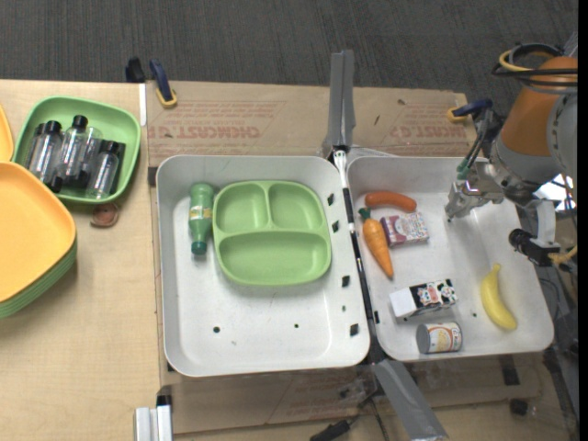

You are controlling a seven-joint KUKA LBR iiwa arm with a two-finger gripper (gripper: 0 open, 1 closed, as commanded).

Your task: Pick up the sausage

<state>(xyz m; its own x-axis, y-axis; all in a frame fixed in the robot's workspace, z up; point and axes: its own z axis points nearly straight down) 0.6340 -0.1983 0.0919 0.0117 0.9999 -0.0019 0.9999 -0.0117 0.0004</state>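
Note:
The sausage [390, 200] is a short red-orange link lying near the back left of the right bin [528, 338]. Just in front of it lie a carrot [377, 245] and a small pink carton [404, 229]. My gripper [462, 197] hangs over the back right part of that bin, about a hand's width to the right of the sausage, with nothing visible between its fingers. Its fingers point down and look close together.
The right bin also holds a banana [498, 299], a black-and-white milk carton [422, 299] and a small can [439, 337]. The left bin [184, 329] holds a green divided plate [272, 231] and a green bottle [200, 216]. A tray of dark bottles [75, 150] and orange plates [32, 237] sit further left.

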